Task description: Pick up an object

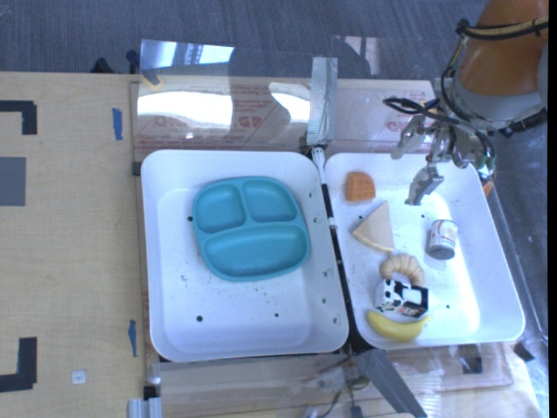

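While the gripper hangs spread and seemingly empty above the right bin, we see the small can just below it, lying inside that bin.

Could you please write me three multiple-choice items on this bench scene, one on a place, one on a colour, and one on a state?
1. Where does the banana lie?
A. In the left bin
B. At the near edge of the right bin
C. On the divided plate

2. What colour is the divided plate?
A. Red
B. Yellow
C. Blue

3. How does the small can rest?
A. Between the gripper's fingers
B. On the floor of the right bin, apart from the gripper
C. On top of the banana

Answers:
1 B, it lies below the black and white toy by the near rim.
2 C, it is light blue against the white left bin.
3 B, bare bin floor shows between the can and the gripper.
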Motion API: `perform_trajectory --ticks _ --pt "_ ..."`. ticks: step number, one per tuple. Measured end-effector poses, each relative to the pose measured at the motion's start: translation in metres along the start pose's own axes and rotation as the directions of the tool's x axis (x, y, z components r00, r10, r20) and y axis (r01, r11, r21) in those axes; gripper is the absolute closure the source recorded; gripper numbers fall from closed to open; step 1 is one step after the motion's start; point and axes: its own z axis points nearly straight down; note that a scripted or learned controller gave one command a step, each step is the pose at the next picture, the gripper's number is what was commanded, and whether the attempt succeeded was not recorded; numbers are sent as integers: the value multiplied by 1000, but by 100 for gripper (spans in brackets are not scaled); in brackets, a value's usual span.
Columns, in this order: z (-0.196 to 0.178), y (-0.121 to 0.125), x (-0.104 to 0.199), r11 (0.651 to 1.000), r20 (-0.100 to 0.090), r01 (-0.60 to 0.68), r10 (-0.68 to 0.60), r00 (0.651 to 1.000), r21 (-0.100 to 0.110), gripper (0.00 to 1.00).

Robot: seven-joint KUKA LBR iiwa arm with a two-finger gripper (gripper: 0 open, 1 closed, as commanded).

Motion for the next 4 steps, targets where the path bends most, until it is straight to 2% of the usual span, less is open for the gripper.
perform_trajectory --ticks 1,2,3,4 --pt "112 20 -3 932 5 -362 362 932 -1 0" --pt "99 21 -7 933 15 -359 359 933 -4 100" --pt "24 99 26 890 5 -455 455 890 -6 100" --pt "-38 109 60 986 5 -167 167 986 -2 100"
